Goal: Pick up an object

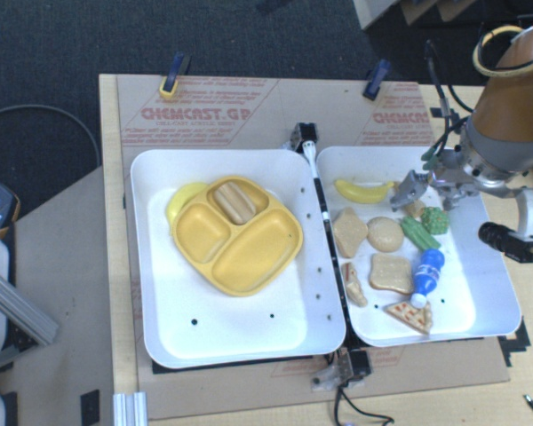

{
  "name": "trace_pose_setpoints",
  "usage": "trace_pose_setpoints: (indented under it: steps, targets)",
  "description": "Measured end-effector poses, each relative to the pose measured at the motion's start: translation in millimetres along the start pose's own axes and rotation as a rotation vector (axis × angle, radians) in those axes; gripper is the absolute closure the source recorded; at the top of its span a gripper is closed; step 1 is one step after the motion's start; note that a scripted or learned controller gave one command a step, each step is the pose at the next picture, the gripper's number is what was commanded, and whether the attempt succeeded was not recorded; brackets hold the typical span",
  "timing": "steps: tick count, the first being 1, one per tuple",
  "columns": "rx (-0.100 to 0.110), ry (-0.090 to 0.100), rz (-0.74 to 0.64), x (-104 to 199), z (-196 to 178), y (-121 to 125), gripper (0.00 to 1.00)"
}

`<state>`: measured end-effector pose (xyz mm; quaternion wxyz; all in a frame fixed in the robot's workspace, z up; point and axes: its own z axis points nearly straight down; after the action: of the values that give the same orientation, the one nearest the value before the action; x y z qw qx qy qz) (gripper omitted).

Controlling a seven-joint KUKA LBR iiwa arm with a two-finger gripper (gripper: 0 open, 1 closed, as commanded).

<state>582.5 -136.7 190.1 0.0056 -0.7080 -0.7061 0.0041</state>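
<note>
The right bin (493,304) holds toy food: a yellow banana (362,190), a tan bread piece (349,232), a round beige cookie (385,234), a green vegetable (425,229), a blue bottle (428,272), a toast slice (391,273) and a pizza slice (409,315). My gripper (425,195) hangs low over the bin's back middle, just above the green vegetable and right of the banana. Its fingers stand apart and open, with nothing held between them.
The left bin (160,318) carries a yellow divided plate (249,256) with a brown bun (235,202) in its back compartment. A small tan wedge (355,284) lies by the right bin's left wall. Clamps sit on the bench's far edge.
</note>
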Motion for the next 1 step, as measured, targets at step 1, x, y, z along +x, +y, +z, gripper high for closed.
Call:
trace_pose_setpoints:
  steps: [1]
  targets:
    - [-0.014,-0.002,-0.003,0.1,-7.6,3.1,0.0]
